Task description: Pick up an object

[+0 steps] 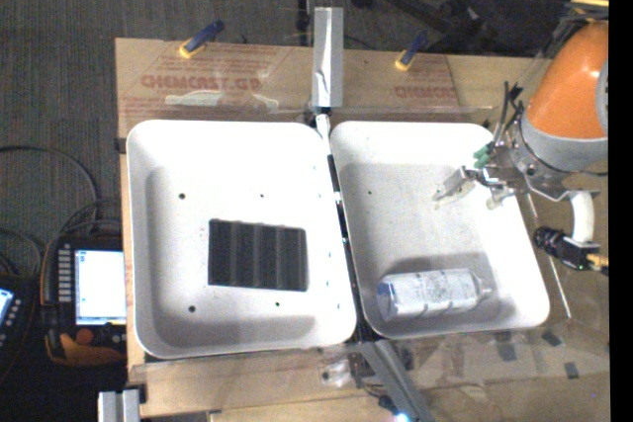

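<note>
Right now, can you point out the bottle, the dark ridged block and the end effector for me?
bottle (433, 292), camera view, middle of its label.
dark ridged block (257, 255), camera view, centre of its top face.
end effector (457, 186), camera view, between its fingertips.

- The arm (574, 104) is running off the right edge, only its orange band and wrist showing.
- The claw (465, 183) is looking too small to tell how its fingers are set.
- The bottle (433, 293) label is blurring, unreadable.
</note>
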You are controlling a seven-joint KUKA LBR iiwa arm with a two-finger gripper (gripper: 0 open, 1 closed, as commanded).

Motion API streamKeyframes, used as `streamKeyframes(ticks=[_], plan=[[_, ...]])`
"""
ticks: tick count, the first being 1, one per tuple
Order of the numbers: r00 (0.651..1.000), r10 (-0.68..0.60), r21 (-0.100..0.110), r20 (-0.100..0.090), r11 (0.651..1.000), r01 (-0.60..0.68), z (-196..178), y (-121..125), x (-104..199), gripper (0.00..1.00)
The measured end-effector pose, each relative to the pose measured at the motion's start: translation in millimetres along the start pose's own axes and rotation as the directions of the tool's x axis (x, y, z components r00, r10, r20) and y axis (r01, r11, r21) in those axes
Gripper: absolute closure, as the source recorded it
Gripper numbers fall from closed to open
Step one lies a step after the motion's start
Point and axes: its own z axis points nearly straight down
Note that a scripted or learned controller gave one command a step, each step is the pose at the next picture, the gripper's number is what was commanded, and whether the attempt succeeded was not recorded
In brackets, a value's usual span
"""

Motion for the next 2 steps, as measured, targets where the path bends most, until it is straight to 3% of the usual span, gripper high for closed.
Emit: streamKeyframes(ticks=[1, 2], plan=[[1.000, 0.026, 0.000, 0.001, 1.000, -0.026, -34.5, -70.2, -30.9, 0.00], [0.998, -0.069, 0.001, -0.001, 0.998, 0.069, 68.0, -70.2, 16.1, 0.00]])
